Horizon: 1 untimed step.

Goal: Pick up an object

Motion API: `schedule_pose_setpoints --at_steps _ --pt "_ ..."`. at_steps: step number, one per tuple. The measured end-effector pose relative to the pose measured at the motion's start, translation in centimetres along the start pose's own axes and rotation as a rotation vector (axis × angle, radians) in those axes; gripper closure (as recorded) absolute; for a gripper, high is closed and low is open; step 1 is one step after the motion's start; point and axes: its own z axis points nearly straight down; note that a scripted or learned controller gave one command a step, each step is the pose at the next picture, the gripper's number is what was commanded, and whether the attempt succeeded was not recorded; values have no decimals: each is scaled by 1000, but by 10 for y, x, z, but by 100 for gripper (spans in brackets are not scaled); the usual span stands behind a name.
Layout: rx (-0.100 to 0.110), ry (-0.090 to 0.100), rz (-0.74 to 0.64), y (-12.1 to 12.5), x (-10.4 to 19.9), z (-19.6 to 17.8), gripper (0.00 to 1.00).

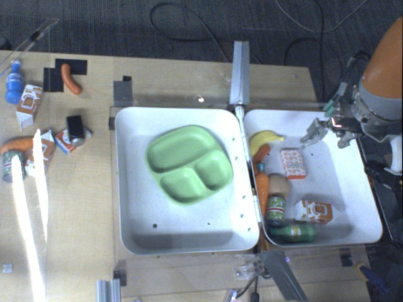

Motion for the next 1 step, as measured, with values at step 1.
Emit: schedule_pose_setpoints --at_steps 1 --pt "-5 0 -4 3 1 -11 100"
